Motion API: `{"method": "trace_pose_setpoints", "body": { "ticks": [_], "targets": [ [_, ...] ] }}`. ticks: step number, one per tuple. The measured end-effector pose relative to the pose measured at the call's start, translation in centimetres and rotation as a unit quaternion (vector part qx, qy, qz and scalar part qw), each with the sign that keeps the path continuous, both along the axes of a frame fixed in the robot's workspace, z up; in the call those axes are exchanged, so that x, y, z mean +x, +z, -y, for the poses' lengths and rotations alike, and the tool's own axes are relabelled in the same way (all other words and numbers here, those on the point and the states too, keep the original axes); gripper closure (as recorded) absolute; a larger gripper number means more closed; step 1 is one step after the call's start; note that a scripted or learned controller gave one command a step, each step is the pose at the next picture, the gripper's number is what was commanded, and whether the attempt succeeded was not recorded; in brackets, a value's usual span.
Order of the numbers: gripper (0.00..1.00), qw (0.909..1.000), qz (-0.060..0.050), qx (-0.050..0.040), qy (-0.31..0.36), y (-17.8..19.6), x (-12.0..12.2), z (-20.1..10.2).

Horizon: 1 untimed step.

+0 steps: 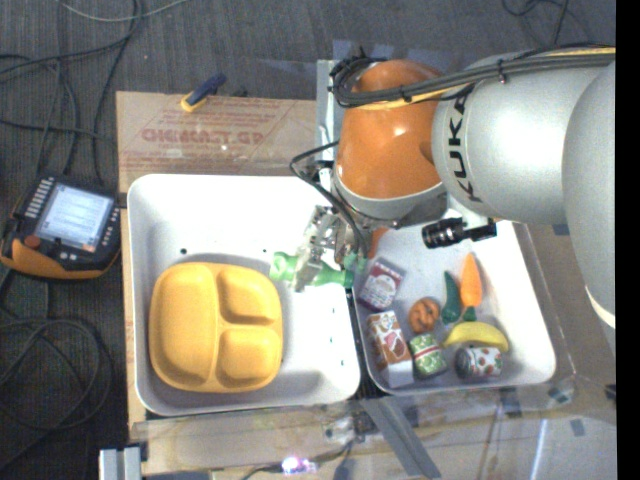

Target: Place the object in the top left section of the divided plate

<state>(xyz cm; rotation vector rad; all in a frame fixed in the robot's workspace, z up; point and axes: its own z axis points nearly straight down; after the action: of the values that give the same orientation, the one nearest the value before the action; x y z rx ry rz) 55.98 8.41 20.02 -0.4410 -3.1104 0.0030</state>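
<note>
Divided plate (215,326), yellow, three sections, resting in left white bin (180,193), taken as landmark. Gripper (322,251) hanging just off plate's upper right corner, above left bin near the wall shared with right white bin (535,318). Fingers (318,236) closed on green object (312,270), translucent and bottle-like, lying roughly level with one end toward plate. Green object just beside plate's right rim, apart from it; contact with bin floor not resolvable. All three plate sections bare. Grey arm (530,138) with orange band (390,133) up and to the right of plate, overhanging both bins.

Further right of plate, in right bin: small purple-labelled packet (380,286), red-and-white carton (386,340), orange round piece (424,314), carrot (470,278), dark green pepper-like piece (452,300), banana (476,335), two small patterned items (428,355) near bin's front wall. Teach pendant (62,226) left of plate, outside bins. Cardboard sheet (215,133) on bench behind plate, small blue-and-yellow tool (202,92) at its far edge.
</note>
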Motion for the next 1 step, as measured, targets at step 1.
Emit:
{"method": "trace_pose_setpoints", "body": {
  "ticks": [1],
  "targets": [
    [1.00,0.9995,0.001,0.0017,-0.032,6.46,-0.01,-0.86]
  ]
}}
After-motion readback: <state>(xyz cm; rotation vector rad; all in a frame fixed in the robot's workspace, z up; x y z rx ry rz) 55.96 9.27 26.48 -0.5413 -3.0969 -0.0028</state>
